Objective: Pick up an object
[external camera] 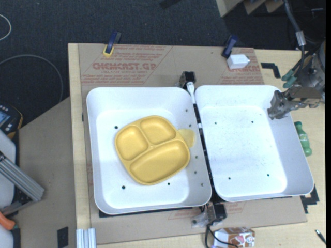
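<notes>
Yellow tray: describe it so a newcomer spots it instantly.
Of the two white bins side by side, take the left bin. The yellow divided tray lies flat in its middle, with three compartments, two small and one large. It is the only yellow item in either bin.

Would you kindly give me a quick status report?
Gripper over right bin's far right rim. Yellow divided plate in left bin, untouched. Nothing blocking it.
</notes>
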